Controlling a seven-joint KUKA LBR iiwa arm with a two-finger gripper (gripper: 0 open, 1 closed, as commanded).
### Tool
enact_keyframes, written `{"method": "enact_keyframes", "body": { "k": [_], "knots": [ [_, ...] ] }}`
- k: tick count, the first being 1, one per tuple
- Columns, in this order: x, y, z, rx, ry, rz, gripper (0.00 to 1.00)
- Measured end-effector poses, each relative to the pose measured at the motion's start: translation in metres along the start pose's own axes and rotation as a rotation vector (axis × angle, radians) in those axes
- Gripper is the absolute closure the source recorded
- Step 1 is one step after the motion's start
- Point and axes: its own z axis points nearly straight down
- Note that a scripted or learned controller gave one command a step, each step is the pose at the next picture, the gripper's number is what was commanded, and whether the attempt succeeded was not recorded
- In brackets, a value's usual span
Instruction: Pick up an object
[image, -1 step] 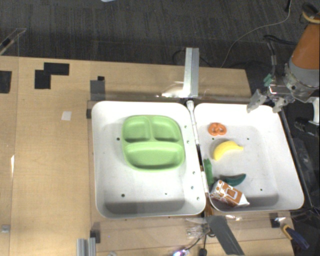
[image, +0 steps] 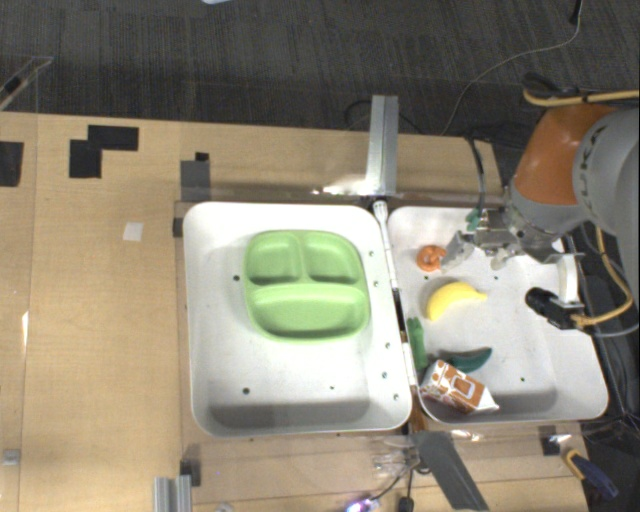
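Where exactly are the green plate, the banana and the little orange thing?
green plate (image: 305, 283): camera view, on the ridge between its compartments.
banana (image: 453, 299): camera view, on the middle of its yellow body.
little orange thing (image: 430, 258): camera view, on its centre.

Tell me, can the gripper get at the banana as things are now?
Probably yes. The gripper hangs over the right bin, just above the banana. Nothing lies on the banana; the orange piece sits apart from it.
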Motion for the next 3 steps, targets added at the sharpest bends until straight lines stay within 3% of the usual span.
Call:
{"method": "enact_keyframes", "body": {
  "k": [1,2,3],
  "knots": [
    [0.032,-0.008,0.039,-0.013,-0.003,-0.028,0.0],
    [0.038,-0.093,0.038,-0.016,0.0,0.033,0.0],
    [-0.003,-0.123,0.038,-0.021,-0.001,0.022,0.0]
  ]
}}
